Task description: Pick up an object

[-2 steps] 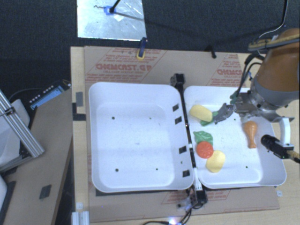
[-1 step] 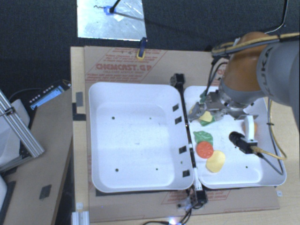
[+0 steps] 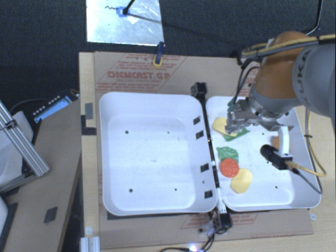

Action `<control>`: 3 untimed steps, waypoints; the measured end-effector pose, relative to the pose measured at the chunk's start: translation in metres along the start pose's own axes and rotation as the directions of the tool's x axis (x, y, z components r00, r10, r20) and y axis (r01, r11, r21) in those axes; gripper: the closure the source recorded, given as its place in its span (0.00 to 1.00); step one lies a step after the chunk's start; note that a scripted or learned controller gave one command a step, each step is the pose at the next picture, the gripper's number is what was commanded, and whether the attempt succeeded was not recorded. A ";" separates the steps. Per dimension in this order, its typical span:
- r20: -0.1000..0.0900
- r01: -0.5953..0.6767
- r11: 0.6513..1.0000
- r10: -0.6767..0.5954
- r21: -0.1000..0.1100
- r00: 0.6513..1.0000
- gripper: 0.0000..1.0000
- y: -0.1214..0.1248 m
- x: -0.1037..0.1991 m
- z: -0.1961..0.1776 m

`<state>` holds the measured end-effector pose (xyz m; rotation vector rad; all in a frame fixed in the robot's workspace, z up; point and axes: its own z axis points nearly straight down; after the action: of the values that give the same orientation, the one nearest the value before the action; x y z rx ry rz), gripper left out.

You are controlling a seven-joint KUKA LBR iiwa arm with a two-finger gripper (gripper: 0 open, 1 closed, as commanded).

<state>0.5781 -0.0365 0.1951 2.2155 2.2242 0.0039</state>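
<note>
The grey two-finger gripper [image 3: 234,124] sits low in the right-hand white bin [image 3: 262,196], over a flat green-and-yellow piece [image 3: 227,128]; its opening, I cannot tell from here.

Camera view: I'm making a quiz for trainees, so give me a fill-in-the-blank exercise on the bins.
1. The toys lie in the ____ bin.
2. The gripper hovers over a yellow and ____ toy.
3. The round red toy touches a ____ toy below it.

Missing words: right; green; yellow
</note>
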 end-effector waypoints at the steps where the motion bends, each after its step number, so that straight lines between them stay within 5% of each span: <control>1: 0.004 0.000 1.000 0.000 -0.013 1.000 1.00 0.036 -0.028 -0.115; 2: 0.003 -0.004 1.000 0.004 -0.016 1.000 1.00 -0.004 -0.051 -0.261; 3: 0.000 -0.008 1.000 0.008 0.009 1.000 1.00 -0.078 -0.077 -0.186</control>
<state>0.5000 -0.1142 0.3811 2.2289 2.2206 -0.0061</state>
